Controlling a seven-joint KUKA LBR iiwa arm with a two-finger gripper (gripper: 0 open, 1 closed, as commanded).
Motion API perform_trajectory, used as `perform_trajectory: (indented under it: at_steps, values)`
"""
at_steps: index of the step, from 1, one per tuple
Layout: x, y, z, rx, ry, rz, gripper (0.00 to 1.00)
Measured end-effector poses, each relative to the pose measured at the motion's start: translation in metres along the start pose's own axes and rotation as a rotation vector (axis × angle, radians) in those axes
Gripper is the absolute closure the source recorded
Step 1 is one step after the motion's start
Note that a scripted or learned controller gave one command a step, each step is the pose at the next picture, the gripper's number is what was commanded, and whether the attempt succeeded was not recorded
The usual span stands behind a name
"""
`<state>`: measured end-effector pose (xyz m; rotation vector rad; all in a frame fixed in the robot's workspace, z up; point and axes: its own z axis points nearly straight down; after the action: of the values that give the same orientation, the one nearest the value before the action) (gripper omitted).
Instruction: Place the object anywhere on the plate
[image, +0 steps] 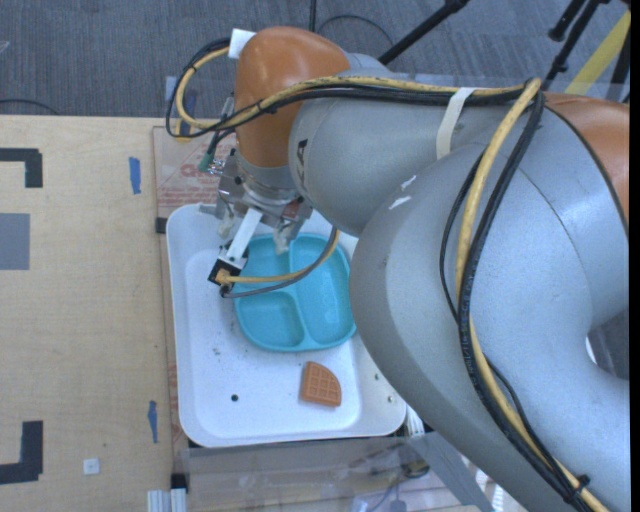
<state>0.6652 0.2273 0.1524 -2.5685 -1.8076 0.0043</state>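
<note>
Arm (480, 280) over bin (212, 385) w/ waffle (321, 385) nr blue plate (290, 322).

Robotics lab, large grey arm (470, 300), white bin (205, 390) on tape-marked plywood bench (80, 300)

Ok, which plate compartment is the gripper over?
The far compartment, on the side of the plate away from the waffle. The gripper hangs above it; the other two lie clear of it.
</note>
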Motion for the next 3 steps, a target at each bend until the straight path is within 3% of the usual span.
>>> perform_trajectory:
  at_steps: [1, 3]
  values:
    - [-0.019, -0.031, 0.033, -0.01, 0.008, 0.232, 1.0]
    - [-0.034, -0.018, 0.035, -0.005, 0.043, 0.349, 1.0]
